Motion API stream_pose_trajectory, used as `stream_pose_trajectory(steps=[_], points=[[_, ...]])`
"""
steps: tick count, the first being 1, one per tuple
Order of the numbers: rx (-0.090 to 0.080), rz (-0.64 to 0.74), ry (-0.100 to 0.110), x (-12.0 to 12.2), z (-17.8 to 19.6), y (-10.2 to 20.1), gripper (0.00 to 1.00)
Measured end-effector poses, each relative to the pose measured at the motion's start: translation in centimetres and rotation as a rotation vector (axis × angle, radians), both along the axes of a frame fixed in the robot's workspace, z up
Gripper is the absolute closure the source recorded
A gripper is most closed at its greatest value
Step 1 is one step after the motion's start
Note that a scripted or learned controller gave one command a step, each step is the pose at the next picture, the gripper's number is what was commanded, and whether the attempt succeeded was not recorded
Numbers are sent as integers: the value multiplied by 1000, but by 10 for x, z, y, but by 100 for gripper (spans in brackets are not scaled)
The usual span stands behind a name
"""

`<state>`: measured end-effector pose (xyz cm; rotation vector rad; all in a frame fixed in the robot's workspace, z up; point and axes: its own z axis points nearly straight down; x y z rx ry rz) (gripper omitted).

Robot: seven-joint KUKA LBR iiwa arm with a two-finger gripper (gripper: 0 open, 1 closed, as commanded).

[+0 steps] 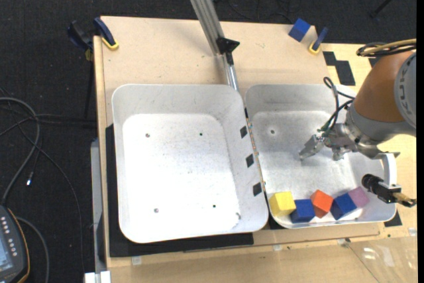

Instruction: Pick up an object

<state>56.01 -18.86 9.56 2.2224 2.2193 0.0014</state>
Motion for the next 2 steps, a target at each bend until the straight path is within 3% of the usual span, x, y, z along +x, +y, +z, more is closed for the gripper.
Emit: stream_pose_trajectory(steps=[1, 2], points=[[-2, 5, -6, -21, 92, 17, 0], [1, 4, 4, -33, 56, 35, 0]])
